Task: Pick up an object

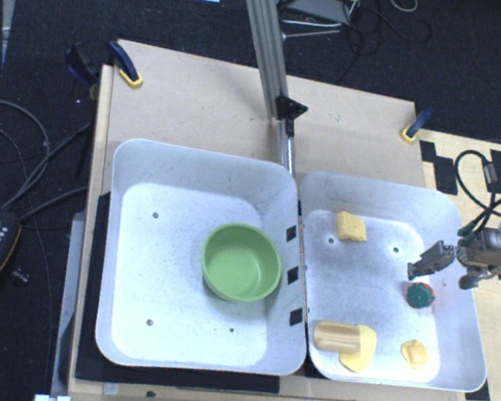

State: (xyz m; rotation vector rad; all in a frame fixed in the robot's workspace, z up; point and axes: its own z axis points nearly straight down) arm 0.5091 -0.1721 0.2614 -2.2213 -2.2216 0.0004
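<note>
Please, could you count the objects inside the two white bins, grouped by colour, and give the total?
Green: 2, the bowl in the left bin and the small ball in the right bin.
Yellow: 3, the block, the small piece and the flat piece.
Tan: 1, the cylinder lying against the flat piece.
Total: 6

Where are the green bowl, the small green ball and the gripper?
green bowl (242,262): camera view, inner floor of the bowl, left bin.
small green ball (420,296): camera view, top of the ball, right bin.
gripper (438,261): camera view, by its dark tip.
</note>
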